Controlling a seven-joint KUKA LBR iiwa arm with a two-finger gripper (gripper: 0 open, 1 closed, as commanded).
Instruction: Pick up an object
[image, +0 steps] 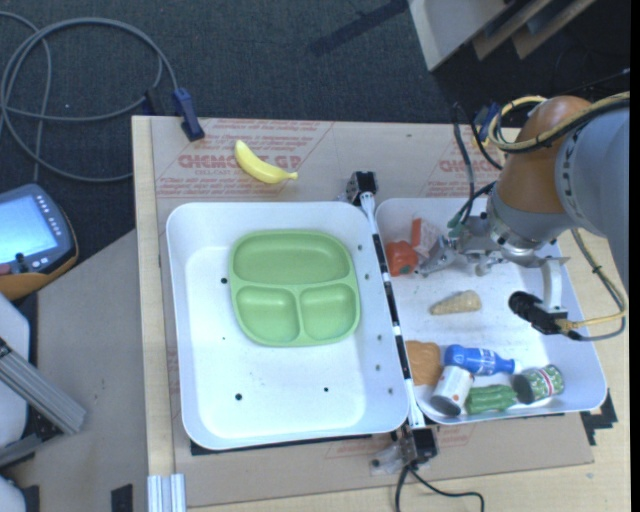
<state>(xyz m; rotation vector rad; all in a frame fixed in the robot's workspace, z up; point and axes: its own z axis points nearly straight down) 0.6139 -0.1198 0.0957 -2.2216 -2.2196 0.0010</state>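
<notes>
My gripper (452, 255) over right bin (590, 370) | fingers' state hidden, cannot tell | orange item (401, 257) half-covered beside it | croissant-like piece (455, 302) blurry

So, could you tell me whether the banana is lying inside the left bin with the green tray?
No, the banana lies on the bench behind the left bin, outside its rim, while the green tray sits inside.

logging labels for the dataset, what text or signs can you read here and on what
Red print on the cardboard sheet under the bins, behind the banana: too blurred to quote.
Label on the blue bottle: too small to read.
Red and green can: print unreadable.
Lit screen of the handheld device: unreadable.
</notes>
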